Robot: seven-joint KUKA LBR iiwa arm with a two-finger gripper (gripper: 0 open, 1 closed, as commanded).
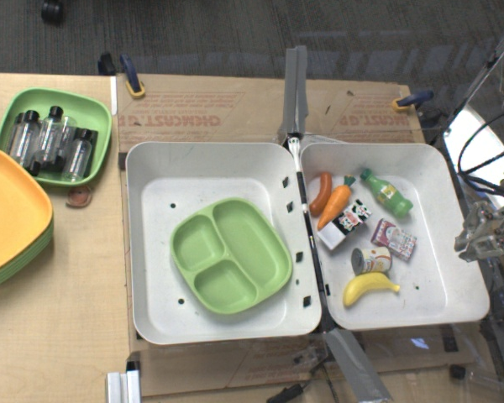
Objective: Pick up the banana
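The banana [370, 289] is seen lying low in the right bin [433, 300], beside a can [371, 262]. The gripper [480, 240] is seen at the frame's right edge; its state cannot be told.

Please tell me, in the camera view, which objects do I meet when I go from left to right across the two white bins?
Green divided plate in the left bin → orange carrot → banana → green bottle → pink packet, the last four in the right bin. The pincer sits past the right bin's right edge.
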